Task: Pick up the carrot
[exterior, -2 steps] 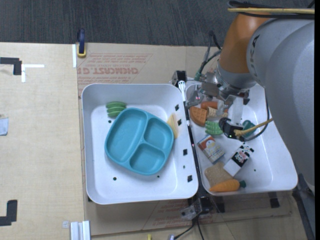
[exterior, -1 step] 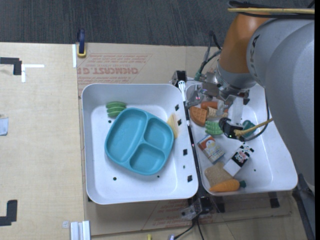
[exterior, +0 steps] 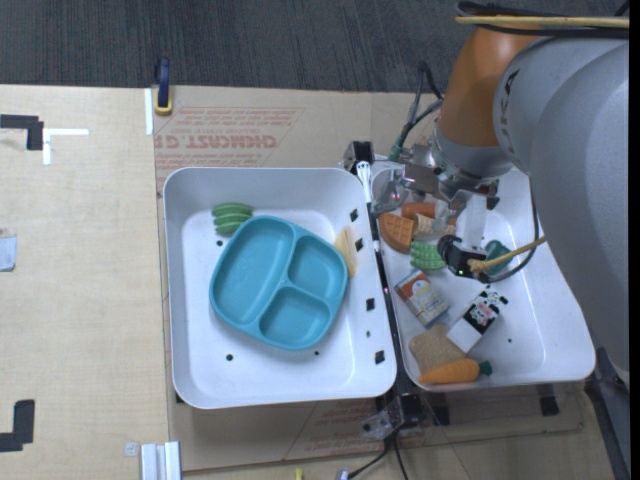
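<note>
On the pale wooden tabletop (exterior: 80, 298), the left shallow white bin (exterior: 190, 368) holds a light blue three-compartment plastic plate (exterior: 278, 281), with a green ridged toy vegetable (exterior: 232, 217) at its far-left edge and a pale yellow piece (exterior: 346, 250) at its right edge. In the right white bin (exterior: 545, 353), the orange toy carrot with a green tip (exterior: 452, 371) lies at the near edge, just beside a brown bread slice (exterior: 432, 347). Farther back lie a small printed box (exterior: 423, 297), a black-and-white carton (exterior: 480, 315), a green leafy toy (exterior: 430, 257) and an orange waffle-like piece (exterior: 398, 231). The grey arm's pincer (exterior: 440, 193) hangs over the bin's far end, well apart from the carrot; whether it is released or clenched cannot be told.
</note>
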Motion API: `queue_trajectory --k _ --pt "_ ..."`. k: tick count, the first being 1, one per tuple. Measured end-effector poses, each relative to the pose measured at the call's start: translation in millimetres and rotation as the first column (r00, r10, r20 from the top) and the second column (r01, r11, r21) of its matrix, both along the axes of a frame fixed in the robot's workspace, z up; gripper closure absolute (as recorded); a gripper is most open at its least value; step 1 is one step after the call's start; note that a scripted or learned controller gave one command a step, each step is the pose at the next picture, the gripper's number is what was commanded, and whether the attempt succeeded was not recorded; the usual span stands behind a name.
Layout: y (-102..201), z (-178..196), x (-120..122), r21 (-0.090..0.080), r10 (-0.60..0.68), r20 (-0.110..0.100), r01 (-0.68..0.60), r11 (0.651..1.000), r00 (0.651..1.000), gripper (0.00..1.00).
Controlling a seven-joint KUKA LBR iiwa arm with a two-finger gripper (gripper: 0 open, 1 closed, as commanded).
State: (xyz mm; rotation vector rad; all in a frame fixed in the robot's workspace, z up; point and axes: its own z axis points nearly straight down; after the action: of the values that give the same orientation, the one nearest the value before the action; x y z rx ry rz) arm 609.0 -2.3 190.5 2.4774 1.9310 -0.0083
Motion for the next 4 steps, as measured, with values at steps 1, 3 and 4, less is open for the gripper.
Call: queue_trajectory --k 1,3,4 --pt "0.0 0.0 0.0 0.000 0.000 0.000 0.000 1.000 1.000 0.00" --pt "58.3 -0.4 -3.1 -0.002 -0.484 0.000 0.484 0.875 0.875 0.00" --pt "44.5 -0.3 29.0 -0.001 -0.687 0.001 0.687 0.727 0.727 0.00"
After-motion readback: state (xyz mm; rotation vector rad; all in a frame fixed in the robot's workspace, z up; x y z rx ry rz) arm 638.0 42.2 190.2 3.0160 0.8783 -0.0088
